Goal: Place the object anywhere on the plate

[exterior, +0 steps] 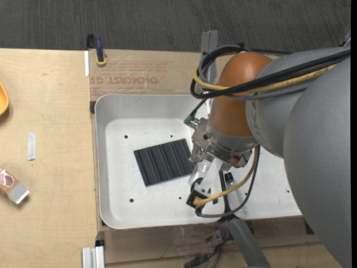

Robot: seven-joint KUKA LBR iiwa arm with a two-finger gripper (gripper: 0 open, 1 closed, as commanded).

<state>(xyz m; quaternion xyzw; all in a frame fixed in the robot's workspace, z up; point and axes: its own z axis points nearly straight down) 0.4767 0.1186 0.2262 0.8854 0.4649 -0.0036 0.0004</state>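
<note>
Gripper (201, 175) low inside white bin (106, 166), at right end of black ribbed slab (163, 162); touching it or just above, cannot tell which. Open or closed: cannot tell, masked by the wrist. Slab flat on bin floor, just left of gripper, long axis roughly left-right with right end tipped slightly up-frame. Probably the object to move. Counted: one slab, one arm. Well apart on bench to the left: one pale strip (31, 147), one wrapped packet (11, 186), one orange curved edge (3, 100), possibly the plate, unsure.
</note>
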